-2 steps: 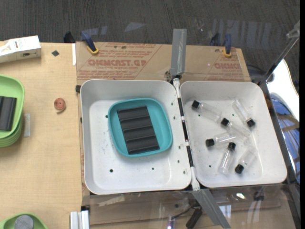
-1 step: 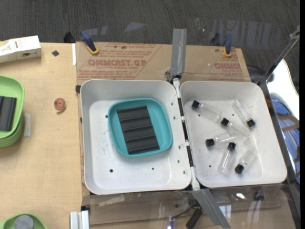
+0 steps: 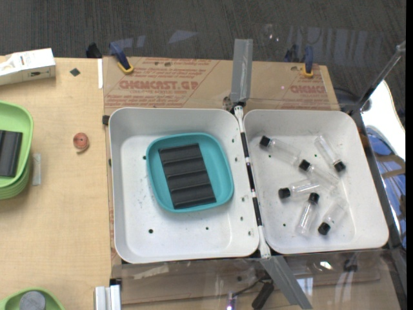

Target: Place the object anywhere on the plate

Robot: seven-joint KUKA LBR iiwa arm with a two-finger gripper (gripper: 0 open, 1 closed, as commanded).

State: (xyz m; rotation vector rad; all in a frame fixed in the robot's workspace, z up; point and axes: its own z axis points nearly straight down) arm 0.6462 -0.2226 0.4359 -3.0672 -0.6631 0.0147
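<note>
Two shallow white bins are sitting side by side on the surface [image 3: 58, 237]. The left bin [image 3: 129, 237] is holding the teal plate [image 3: 222, 173], which is carrying a dark ribbed insert [image 3: 187, 175] at its centre. The right bin [image 3: 361, 231] is holding the candidate objects: several clear vials with black caps [image 3: 293, 190], lying flat and scattered, some just beside one another and pointing in different directions.

The state of the end effector cannot be told from this view, and no vial is being held. The task is judged to be standing at its opening step: one vial is waiting to be selected and grasped.

The governing relation is lateral. The plate is lying to the left of every vial, across the divider where the two bin walls are meeting. The arm is reaching in from the right, so the vials are lying nearer to it than the plate. The vial at the upper left of the group [image 3: 274, 146] is lying closest to the divider, with its long axis running diagonally.
</note>
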